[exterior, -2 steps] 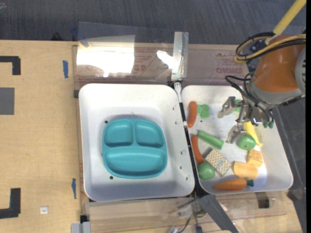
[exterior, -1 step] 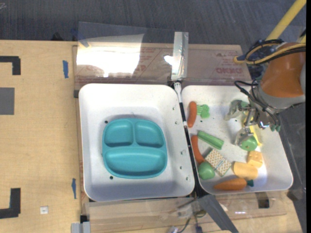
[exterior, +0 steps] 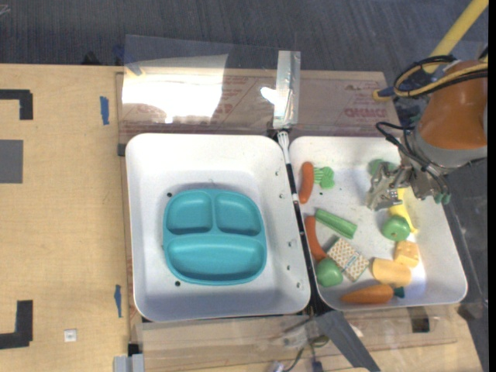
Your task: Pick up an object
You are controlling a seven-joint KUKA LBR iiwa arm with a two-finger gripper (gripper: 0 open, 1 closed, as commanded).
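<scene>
Your gripper hangs over the right bin, far side, among toy foods; you cannot tell its grip. A green apple lies just near of it. The teal divided plate sits in the left bin.

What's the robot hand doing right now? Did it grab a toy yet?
Gripper low over the right bin, grab not confirmed. Green and yellow toy just below it. Toy carrot, green pod and other play food crowd close.
</scene>
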